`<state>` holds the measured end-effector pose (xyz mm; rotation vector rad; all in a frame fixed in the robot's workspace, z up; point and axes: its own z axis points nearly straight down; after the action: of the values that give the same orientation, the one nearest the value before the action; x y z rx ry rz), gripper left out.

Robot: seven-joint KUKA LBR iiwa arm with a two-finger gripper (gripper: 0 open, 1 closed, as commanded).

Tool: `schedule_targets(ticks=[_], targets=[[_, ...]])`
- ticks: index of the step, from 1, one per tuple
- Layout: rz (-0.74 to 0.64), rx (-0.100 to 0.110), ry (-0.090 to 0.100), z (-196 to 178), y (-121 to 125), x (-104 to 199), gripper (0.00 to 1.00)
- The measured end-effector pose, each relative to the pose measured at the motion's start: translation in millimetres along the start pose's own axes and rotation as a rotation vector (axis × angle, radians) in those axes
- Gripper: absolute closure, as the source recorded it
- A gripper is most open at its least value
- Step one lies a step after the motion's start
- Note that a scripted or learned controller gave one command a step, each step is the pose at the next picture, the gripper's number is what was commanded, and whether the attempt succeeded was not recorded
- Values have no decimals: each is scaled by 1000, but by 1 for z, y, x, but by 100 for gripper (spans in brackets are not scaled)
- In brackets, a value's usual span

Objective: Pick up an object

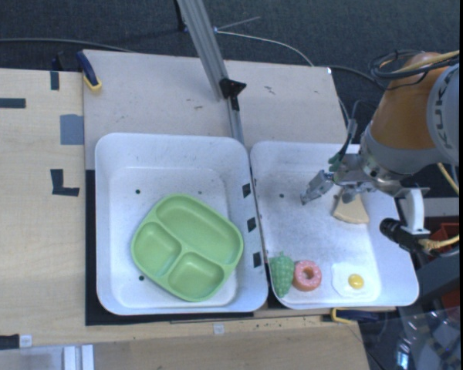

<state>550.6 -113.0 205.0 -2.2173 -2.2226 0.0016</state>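
Observation:
My gripper (pixel 329 193) hangs open over the upper middle of the right bin (pixel 293 168), with nothing between its fingers. One finger (pixel 314 190) points down-left over bare bin floor. The other finger sits at the top edge of a tan wedge-shaped piece (pixel 353 213) lying just right of the gripper. Along the right bin's front wall lie a green knobbly item (pixel 282 274), a pink frosted donut (pixel 306 275) and a white fried egg with a yellow yolk (pixel 355 281).
The left bin (pixel 112 206) holds a light green divided plate (pixel 187 247). A metal pole (pixel 208 45) slants down from the top to the bins' shared back corner. The arm's orange-banded wrist (pixel 409 122) fills the right side.

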Motion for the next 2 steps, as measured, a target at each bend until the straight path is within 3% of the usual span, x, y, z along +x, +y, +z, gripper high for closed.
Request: schedule_targets(ticks=[1, 2], targets=[[0, 0, 0, 0, 0, 0, 0], [1, 4, -1, 44, 1, -2, 0]])
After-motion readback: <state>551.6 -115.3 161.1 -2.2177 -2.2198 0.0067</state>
